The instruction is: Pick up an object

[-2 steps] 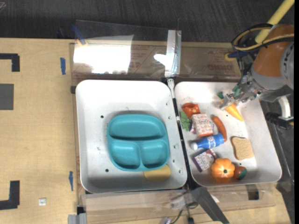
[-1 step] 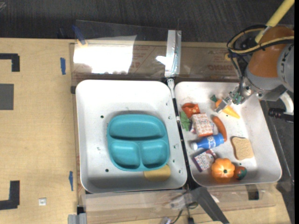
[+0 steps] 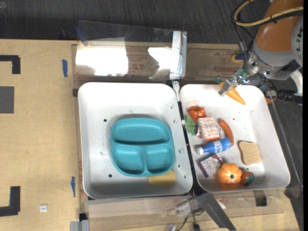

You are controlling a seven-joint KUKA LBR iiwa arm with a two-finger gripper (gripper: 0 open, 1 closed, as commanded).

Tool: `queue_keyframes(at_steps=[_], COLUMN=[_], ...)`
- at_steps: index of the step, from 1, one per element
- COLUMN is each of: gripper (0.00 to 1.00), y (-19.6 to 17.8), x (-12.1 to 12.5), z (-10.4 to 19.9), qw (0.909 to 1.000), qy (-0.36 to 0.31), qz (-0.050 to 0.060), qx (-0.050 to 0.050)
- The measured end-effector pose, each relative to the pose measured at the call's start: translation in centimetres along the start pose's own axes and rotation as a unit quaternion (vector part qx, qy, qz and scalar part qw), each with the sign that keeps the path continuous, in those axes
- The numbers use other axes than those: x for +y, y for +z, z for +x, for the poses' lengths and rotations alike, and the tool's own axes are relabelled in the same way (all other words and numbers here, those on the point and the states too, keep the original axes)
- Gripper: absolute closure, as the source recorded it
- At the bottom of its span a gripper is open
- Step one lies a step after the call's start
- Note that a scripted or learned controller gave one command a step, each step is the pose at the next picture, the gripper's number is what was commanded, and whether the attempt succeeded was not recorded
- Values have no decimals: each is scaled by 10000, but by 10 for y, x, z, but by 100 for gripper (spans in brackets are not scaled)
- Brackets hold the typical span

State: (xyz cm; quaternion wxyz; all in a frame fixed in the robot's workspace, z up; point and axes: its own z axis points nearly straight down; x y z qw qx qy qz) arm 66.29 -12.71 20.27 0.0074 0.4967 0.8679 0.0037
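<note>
Orange carrot (image 3: 236, 95) was seen gripped at its upper-left end in the pincer (image 3: 227, 87), its long axis slanting down-right over the right bin (image 3: 274, 143).

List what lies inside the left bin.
The left bin holds a teal divided tray with three compartments, nothing visible in them. A tan, sponge-like block lies against the tray's near edge. Whatever is beneath the tray is covered.
</note>
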Motion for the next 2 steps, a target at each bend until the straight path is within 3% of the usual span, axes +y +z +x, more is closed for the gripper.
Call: queue_keyframes(at_steps=[1,2], gripper=[100,100], y=[16,17], x=[-37,0], z=[83,84], qw=[9951,9998], qy=[-986,208], qz=[52,51], qx=[51,35])
